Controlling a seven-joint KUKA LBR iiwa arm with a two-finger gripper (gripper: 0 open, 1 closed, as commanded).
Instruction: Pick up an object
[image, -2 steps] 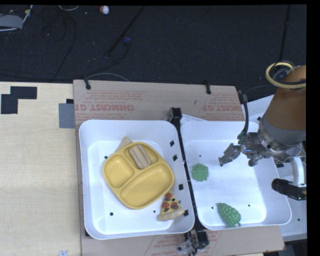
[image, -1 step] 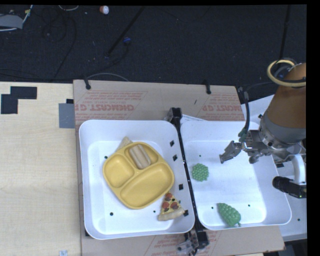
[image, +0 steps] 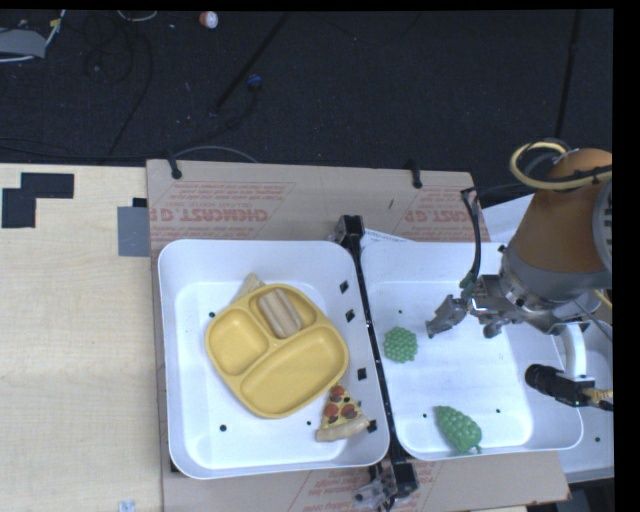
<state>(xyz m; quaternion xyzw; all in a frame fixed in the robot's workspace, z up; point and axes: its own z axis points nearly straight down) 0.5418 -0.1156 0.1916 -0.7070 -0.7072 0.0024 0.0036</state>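
Note:
In the right bin (image: 500, 440) lie two green toy foods: a small round bunch (image: 400, 345) near the left wall and a longer grape-like cluster (image: 458, 428) near the front. My gripper (image: 468, 322) hangs over the right bin's middle, up and to the right of the round bunch. Its two dark fingers (image: 441, 322) are spread apart and open, with nothing between them. The left bin (image: 190, 300) holds a yellow divided plate (image: 285, 370), a tan bun-like piece (image: 280, 312) and a pizza slice (image: 342, 412).
A black divider (image: 365, 330) runs between the two bins. Brown cardboard (image: 300, 200) lies under both. The orange and grey arm (image: 560, 230) covers the right bin's far right side, and a black part (image: 555, 385) sticks out below it.

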